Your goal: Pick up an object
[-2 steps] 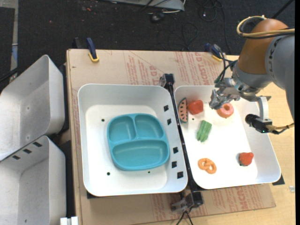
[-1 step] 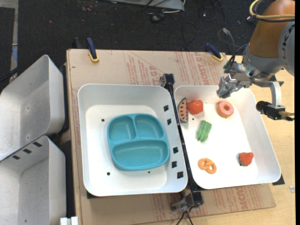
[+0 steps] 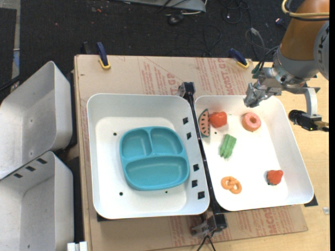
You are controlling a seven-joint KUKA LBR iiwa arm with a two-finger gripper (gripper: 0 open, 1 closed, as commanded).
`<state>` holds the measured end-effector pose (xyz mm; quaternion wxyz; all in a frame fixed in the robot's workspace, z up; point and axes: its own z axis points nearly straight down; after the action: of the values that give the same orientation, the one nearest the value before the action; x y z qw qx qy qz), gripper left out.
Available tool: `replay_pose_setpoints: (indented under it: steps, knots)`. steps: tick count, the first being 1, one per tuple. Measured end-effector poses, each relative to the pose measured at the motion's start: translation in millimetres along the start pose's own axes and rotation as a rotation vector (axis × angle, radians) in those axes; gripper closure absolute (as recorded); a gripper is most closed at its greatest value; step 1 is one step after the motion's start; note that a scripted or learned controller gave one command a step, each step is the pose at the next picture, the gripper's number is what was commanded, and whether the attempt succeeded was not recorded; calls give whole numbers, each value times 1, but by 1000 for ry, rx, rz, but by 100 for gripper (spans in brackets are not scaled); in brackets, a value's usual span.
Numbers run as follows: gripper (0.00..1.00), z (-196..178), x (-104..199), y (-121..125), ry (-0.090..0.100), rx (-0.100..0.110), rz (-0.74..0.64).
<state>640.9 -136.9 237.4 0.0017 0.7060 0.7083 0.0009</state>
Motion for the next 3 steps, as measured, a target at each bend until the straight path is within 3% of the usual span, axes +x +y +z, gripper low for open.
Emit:
replay_pose_setpoints:
  steps: [3]
  knots:
    - [100,18,141,-70,2,7,-2]
